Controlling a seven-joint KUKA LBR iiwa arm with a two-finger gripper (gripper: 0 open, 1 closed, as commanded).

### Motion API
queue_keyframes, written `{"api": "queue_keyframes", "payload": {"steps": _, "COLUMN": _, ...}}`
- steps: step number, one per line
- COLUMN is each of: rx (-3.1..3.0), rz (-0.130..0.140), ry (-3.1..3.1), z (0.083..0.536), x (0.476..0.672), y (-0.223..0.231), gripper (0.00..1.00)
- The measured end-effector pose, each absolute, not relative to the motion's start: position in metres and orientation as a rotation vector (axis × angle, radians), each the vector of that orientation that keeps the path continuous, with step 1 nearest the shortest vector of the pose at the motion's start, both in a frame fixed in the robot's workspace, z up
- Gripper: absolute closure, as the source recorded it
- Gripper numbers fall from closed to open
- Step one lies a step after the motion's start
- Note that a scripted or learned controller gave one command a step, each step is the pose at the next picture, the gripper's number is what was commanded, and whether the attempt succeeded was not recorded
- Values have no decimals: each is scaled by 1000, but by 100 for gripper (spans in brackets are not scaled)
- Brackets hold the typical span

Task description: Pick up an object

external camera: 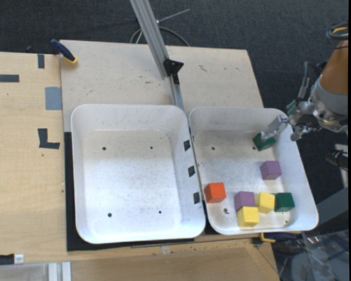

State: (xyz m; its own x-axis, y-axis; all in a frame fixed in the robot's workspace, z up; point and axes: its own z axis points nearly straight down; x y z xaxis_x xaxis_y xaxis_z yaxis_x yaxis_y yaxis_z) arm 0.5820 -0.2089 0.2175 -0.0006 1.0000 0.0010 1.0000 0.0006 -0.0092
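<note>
Pale wooden bench [128, 78], two white bins [82, 174] side by side, black mat [68, 215]

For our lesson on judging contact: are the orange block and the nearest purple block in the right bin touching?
Apart. The camera view shows a strip of white bin floor between the orange block and the purple block.

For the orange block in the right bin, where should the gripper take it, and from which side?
Grip the orange block across its two flat sides, coming straight down from above. It sits close to the right bin's left wall, apart from the other blocks, so a sideways approach looks cramped.
</note>
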Motion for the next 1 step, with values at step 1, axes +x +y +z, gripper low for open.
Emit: {"api": "queue_keyframes", "payload": {"steps": 1, "rx": -2221, "rz": 4, "ry": -2228, "z": 119, "x": 629, "y": -209, "gripper": 0}}
